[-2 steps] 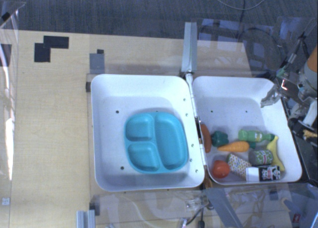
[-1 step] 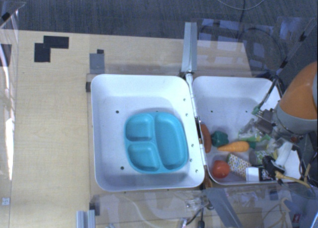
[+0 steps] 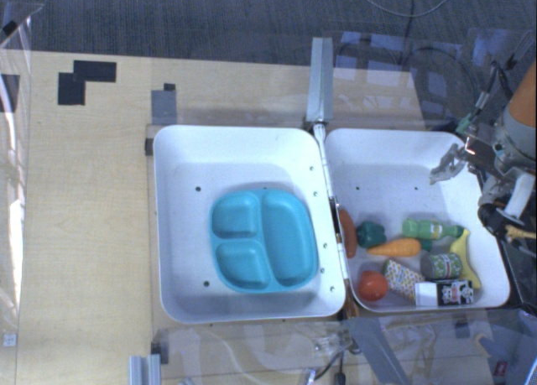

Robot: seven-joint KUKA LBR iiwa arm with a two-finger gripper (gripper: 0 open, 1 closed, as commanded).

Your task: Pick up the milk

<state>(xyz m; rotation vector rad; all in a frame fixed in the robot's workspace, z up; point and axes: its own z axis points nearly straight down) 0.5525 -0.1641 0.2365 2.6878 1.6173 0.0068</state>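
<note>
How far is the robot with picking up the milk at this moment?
Nothing looks done yet. The milk lies on its side in the front corner of the right bin, beside the can and banana. The gripper hangs over the bin's back right part, apart from the milk, with nothing between its fingers. Reaching, grasping and lifting all remain.

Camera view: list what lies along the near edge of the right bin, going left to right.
Tomato → patterned packet → milk carton lying on its side. The grey can and banana sit just behind the carton.
</note>
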